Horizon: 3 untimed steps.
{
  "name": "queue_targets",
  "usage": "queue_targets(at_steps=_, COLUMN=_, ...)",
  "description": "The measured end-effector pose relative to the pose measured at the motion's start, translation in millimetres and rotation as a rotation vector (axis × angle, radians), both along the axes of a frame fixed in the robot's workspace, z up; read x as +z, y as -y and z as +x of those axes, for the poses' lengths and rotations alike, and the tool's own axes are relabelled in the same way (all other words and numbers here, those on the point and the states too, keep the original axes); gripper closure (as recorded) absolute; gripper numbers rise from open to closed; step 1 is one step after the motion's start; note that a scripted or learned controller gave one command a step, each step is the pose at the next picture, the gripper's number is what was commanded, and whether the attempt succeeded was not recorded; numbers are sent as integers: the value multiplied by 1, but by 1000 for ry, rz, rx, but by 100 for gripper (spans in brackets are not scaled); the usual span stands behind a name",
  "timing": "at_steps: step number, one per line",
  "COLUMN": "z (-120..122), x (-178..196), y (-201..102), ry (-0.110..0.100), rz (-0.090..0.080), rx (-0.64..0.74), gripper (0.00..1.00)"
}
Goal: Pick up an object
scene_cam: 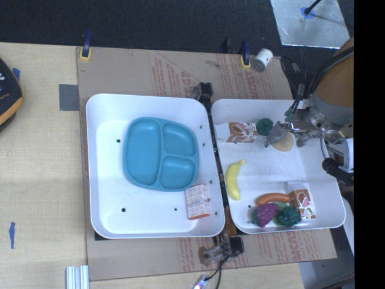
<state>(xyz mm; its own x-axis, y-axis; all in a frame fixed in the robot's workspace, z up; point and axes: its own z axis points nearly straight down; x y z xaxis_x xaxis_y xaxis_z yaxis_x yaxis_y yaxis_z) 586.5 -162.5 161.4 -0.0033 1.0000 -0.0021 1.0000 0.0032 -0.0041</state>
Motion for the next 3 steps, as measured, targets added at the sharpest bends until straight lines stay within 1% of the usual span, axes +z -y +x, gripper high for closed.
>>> queue_targets(at_steps=1, z=38, x=40, y=40, ry=3, rz=1, rx=-1, gripper=0)
queue_targets(at_steps=2, z=70, x=2, y=24, ry=2, rz=1, rx=2, gripper=0)
queue_targets(at_steps=3, z=69, x=-53, y=26, ry=-1, rz=2, rx=2, gripper=0)
